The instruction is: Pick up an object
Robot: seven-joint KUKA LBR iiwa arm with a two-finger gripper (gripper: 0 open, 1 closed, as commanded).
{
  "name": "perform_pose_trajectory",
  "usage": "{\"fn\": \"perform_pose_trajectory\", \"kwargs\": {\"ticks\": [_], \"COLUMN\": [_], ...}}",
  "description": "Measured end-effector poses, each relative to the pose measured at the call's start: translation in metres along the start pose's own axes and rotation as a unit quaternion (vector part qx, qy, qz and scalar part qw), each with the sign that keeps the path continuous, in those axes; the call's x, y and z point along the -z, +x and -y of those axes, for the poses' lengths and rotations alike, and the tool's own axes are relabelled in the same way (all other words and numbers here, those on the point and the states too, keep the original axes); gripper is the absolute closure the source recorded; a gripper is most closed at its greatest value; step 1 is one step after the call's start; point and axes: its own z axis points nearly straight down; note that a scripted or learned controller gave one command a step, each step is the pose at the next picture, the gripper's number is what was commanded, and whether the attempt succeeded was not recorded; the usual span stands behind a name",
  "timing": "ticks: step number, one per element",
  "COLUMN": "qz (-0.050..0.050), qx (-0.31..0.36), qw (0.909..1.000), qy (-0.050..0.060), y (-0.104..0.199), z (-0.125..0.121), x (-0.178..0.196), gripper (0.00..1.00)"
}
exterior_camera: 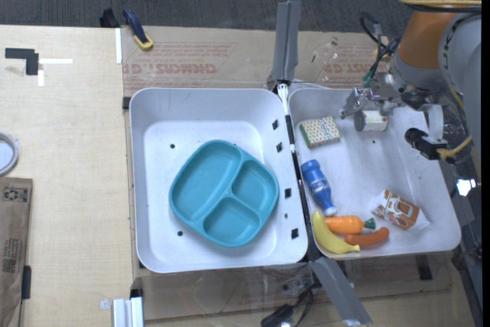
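Left bin [145, 165]: one turquoise divided plate [223, 193] with three compartments, lying tilted near the centre of the bin floor.

Right bin [429, 241]: six loose items.
- Green-and-cream sponge [319, 131], at about 10 o'clock in the bin, close to the left wall.
- Blue bottle with white cap [318, 186], at about 8 o'clock, lying on its side, cap pointing toward the front.
- Yellow banana [328, 238], at about 7 o'clock, against the front left corner.
- Orange carrot [344, 224], just beside the banana, touching or nearly touching it.
- Orange-red sausage-like piece [367, 238], lying along the banana's right end.
- Small orange-and-white carton [396, 210], at about 5 o'clock, tilted, near the carrot's green tip.

Gripper [369, 112]: low over the bin's back edge at about 12 o'clock, well apart from every listed item. Whether its fingers stand apart or together cannot be told; a small pale block sits at its tip.

Arm [429, 42]: grey with orange band, entering at 2 o'clock.
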Motion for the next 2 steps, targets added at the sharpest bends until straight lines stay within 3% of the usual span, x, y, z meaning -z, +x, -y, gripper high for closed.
{"fn": "perform_pose_trajectory", "kwargs": {"ticks": [1, 2], "qz": [0.004, -0.003], "qx": [0.000, 0.013], "qw": [1.0000, 0.9997], "qy": [-0.003, 0.018], "y": [-0.003, -0.051], "z": [-0.001, 0.011], "x": [0.012, -0.020], "gripper": [1.00, 1.00]}}
